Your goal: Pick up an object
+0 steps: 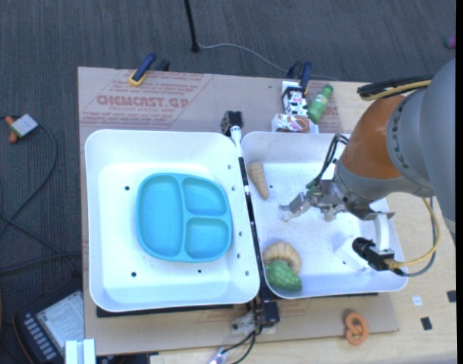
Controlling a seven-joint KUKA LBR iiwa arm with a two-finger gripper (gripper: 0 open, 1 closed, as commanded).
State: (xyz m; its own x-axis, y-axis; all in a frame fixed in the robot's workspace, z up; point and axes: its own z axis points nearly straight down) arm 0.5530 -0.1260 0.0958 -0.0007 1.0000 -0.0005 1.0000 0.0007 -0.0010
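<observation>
The left bin [95,203] holds a blue divided plate [184,218] at its middle; a green bottle [319,103] and a small printed box [294,112] sit on the bench [140,101] just past the right bin's [322,144] far edge; an orange ring [356,327] lies on the bench by the near edge. In the right bin, a tan cone [259,179] rests along the left wall; a croissant [283,254] and a green lump [283,277] touch at the near left corner. The claw [301,203] hangs over the bin's bare middle, well apart from all three; whether it is released or clenched, I cannot tell.
</observation>
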